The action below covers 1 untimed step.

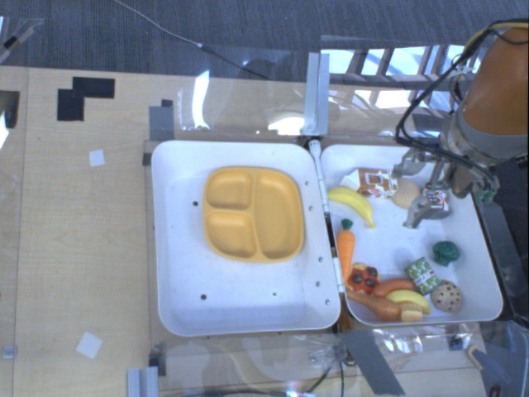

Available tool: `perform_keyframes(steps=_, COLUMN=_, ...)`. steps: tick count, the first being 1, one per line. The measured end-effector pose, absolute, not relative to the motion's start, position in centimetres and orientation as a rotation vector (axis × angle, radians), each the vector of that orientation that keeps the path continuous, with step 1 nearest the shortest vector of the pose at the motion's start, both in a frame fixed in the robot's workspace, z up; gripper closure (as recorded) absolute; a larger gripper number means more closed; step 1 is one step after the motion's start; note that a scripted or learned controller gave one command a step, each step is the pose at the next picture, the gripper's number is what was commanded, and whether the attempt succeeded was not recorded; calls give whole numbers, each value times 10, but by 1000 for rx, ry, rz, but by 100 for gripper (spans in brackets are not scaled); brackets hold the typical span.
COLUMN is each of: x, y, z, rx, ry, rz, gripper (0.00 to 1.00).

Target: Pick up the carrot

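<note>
Right bin (pixel 488 296) sits lower right of frame. Gripper (pixel 426 205) hovers at its upper part, fingers slightly apart, holding nothing. Carrot (pixel 345 253) lies against the bin's left wall, below the banana (pixel 351 203). Best approach: shift left, descend straight, fingers straddling the carrot's narrow width, clear of the wall.

My arm (pixel 496 81) came in from right side of view. Big orange band sat near top, grey part just under it. Black cables looped down beside wrist, on left of it. Wrist pointed down and a bit left. My gripper (pixel 426 205) hung at low end of arm, small and silver-grey. Two short fingers (pixel 416 216) pointed down. Could not tell if fingers were apart or together. Saw nothing between fingers. Rest of arm ran off right edge.
</note>
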<state>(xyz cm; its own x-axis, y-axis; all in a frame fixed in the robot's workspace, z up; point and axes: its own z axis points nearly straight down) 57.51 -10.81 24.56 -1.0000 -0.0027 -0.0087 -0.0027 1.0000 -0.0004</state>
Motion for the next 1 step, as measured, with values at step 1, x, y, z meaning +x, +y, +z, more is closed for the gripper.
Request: perform_keyframes(steps=1, x=567, y=-92, z=99, rx=208, ry=3120, rz=0, gripper=0)
